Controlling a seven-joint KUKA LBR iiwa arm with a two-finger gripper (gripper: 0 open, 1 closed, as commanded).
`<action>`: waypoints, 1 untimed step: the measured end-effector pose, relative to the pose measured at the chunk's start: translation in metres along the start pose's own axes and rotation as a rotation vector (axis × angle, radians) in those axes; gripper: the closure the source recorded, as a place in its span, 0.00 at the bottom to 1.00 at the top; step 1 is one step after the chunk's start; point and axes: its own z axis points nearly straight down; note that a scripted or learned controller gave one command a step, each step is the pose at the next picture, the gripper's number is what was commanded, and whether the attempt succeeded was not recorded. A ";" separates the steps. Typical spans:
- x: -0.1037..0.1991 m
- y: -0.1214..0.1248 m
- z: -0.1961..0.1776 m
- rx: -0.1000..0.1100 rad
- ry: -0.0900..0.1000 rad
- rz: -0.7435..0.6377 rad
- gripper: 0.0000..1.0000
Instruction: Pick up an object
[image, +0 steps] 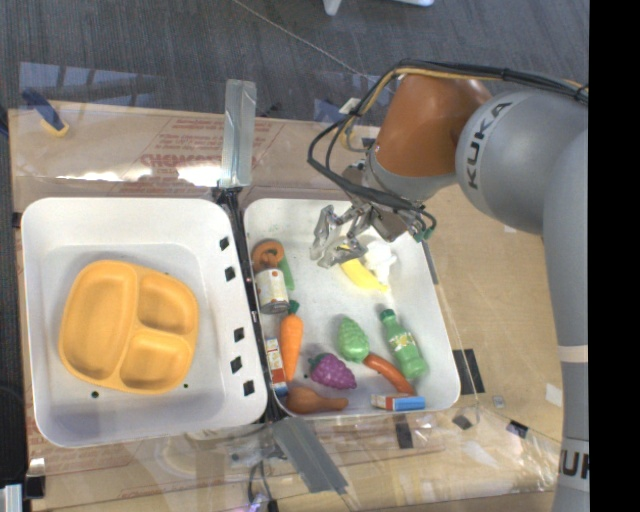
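White bins, toy food, my pincer over the right one

Brown drumstick (316, 401) and a red-and-blue tube (398, 403) lie along the near wall of the right bin (440, 330); just behind them sit purple grapes (333, 371), an orange carrot (290, 342), a green lumpy vegetable (352, 338) touching a red-orange chilli (387, 371), and a green bottle (402, 343). A small can (272, 290) lies by the divider. Farther back, a yellow banana (362, 274) — curved, smooth, partly under my pincer (335, 238), whose metal fingers hang spread and hold nothing. To the left, the other bin (40, 250) carries a yellow divided plate (128, 324). Both rest on a brown bench (130, 140) — beyond it, dark carpet (120, 40).
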 end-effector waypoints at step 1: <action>-0.024 0.035 -0.076 0.014 -0.013 -0.006 1.00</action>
